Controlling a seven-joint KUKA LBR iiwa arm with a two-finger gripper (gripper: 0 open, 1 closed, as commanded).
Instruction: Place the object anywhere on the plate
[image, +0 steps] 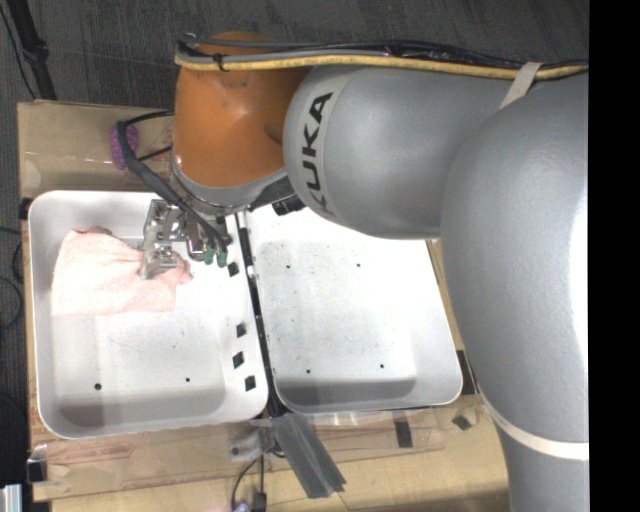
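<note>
A crumpled pale pink cloth (95, 275) lies in the upper left part of the left white bin (130, 360). My gripper (158, 262) reaches down from the orange wrist band (225, 110) onto the cloth's right edge, where the fabric bunches up against its tip. The metal gripper body hides the contact point. The grey arm covers the top and right of the view.
The right white bin (350, 300) lies beside the left one, with a dark divider strip (250, 300) between them. A purple item (120, 145) sits on the bench behind the left bin. Cables run along the arm at the top.
</note>
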